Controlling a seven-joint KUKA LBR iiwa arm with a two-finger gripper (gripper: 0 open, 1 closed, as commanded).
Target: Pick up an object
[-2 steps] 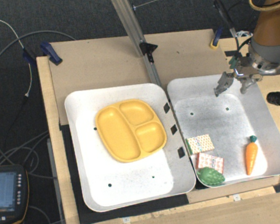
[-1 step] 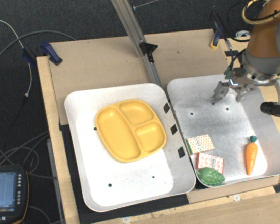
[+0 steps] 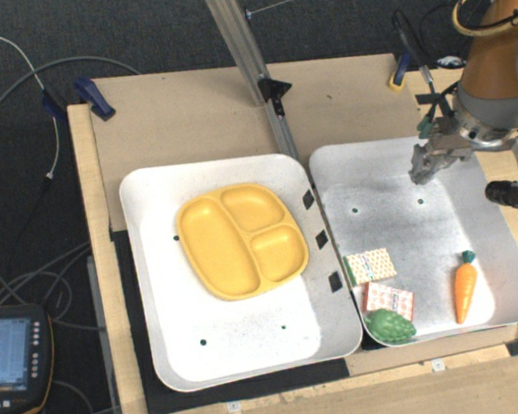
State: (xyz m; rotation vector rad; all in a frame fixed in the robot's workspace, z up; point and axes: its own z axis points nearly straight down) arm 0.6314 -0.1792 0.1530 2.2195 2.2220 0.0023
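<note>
In the right bin (image 3: 403, 220) lie a toy carrot (image 3: 465, 288) near the front right, a small patterned packet (image 3: 371, 265), a red-and-white packet (image 3: 388, 300) and a green leafy item (image 3: 390, 327) at the front left corner. My gripper (image 3: 424, 168) hangs over the bin's far right part, well away from these objects, pointing down. Nothing shows between its fingers. Whether they are open or shut is not visible from this angle.
The left bin (image 3: 172, 336) holds a yellow three-compartment plate (image 3: 242, 240). A metal pole (image 3: 242, 38) rises behind the gap between the bins. Cables and a tablet (image 3: 10, 362) lie on the floor at left. A black fitting (image 3: 515, 193) sticks out beside the right bin.
</note>
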